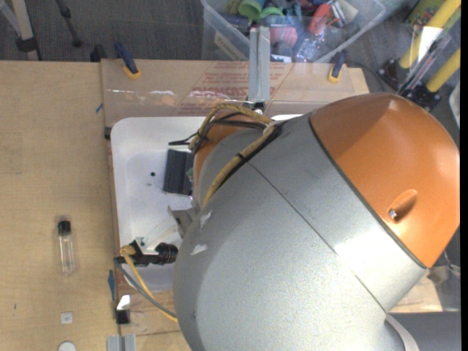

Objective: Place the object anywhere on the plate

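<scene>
My grey arm with its orange band [387, 174] covers most of the view and hangs low over the white bin [135, 159]. The gripper [181, 214] end points down into the bin's left part, largely hidden under the arm's body. A small orange-brown curved patch [219, 131] shows behind the yellow cables at the arm's upper edge; I cannot tell whether it is the plate. No loose object can be made out in the visible strip of the bin.
A small clear vial [66, 246] lies on the wooden bench left of the bin. A clear tub of coloured toys [292, 9] stands at the back. A metal post [259, 57] rises behind the bin.
</scene>
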Robot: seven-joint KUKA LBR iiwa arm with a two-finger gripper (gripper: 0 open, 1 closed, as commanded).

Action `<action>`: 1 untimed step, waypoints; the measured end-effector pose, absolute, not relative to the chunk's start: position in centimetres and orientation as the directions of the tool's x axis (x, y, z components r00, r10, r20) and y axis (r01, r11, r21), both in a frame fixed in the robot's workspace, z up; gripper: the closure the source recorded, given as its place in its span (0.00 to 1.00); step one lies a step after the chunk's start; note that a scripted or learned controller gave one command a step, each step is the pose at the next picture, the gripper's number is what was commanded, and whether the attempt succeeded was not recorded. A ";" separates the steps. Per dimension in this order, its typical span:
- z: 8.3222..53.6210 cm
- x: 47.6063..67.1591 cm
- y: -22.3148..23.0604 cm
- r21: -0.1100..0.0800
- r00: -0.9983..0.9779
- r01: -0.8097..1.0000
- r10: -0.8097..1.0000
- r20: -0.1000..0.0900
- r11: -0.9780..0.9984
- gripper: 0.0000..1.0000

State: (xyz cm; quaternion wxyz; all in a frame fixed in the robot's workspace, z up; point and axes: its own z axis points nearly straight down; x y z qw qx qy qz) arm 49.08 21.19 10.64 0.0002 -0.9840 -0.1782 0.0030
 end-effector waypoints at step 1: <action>8.8 56.2 22.5 0.001 0.829 0.559 0.559 0.003 -0.829 1.00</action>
